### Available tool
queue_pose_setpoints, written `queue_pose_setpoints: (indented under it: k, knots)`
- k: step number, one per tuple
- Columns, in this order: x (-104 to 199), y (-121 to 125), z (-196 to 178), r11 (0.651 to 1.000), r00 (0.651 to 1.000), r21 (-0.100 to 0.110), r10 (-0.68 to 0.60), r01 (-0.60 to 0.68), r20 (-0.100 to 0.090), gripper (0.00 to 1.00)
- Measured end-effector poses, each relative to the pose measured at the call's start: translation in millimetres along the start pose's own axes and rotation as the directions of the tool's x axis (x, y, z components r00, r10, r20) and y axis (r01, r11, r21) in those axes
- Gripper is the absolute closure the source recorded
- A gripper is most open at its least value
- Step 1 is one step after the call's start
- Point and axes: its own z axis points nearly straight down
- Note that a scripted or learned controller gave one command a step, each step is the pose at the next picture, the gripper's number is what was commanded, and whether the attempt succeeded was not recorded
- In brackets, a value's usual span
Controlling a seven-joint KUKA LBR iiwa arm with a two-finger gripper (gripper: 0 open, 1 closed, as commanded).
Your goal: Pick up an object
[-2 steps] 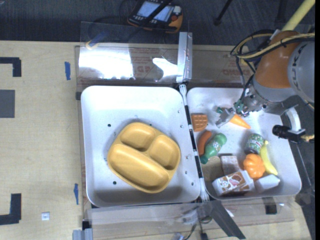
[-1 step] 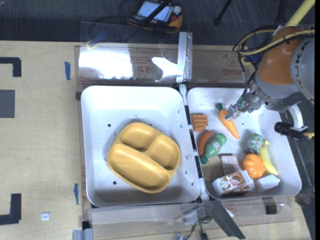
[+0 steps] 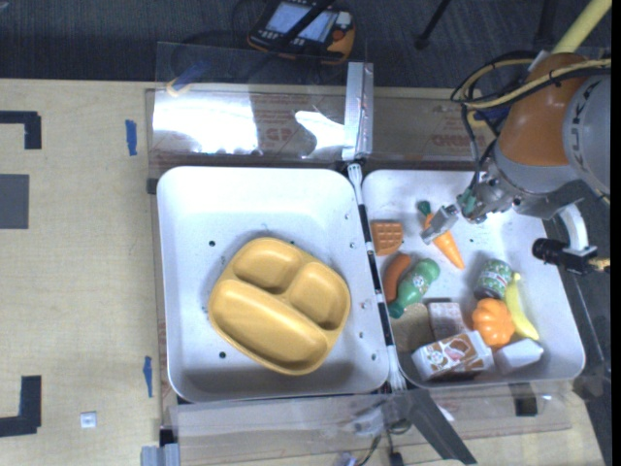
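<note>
Pale wood forms the surface (image 3: 78, 289), on which two shallow white bins are set side by side, with dark floor seen beyond the far edge. The left bin (image 3: 184, 212) is occupied by a yellow divided tray (image 3: 279, 304) with three hollows, lying slightly askew near the middle.

The right bin (image 3: 563, 357) is crowded with toy food. An orange carrot (image 3: 448, 249) lies near the upper middle, with a small green piece (image 3: 424, 207) just beside it. A brown waffle-like square (image 3: 387, 235) is placed against the dividing wall, and below it a reddish-brown piece (image 3: 395, 271) touches a green bottle-shaped item (image 3: 417, 282). Toward the right side a green round item (image 3: 494, 278), a yellow banana (image 3: 520, 311) and an orange fruit (image 3: 493, 322) are grouped close together. A small carton (image 3: 452, 354) lies at the near edge, with a white block (image 3: 521, 354) just beside it and a dark box (image 3: 444, 314) behind it.

The grey arm (image 3: 558, 134) with its orange band is reached in from the right, and the tool (image 3: 444, 219) is lowered over the upper part of the right bin, directly above the thick end of the carrot. Whether the tool is wide or narrow cannot be told, nor whether anything is gripped.

A handheld controller (image 3: 301, 25) rests on the floor beyond the bins.
</note>
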Motion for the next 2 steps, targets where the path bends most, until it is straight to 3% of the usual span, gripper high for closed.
queue_pose_setpoints:
  k: [1, 2]
  knots:
    - [-28, -12, 32, 0.991, 0.991, 0.003, 0.132, -0.132, -0.001, 0.00]
    - [-28, -12, 21, 0.991, 0.991, 0.001, 0.130, -0.130, 0.000, 1.00]
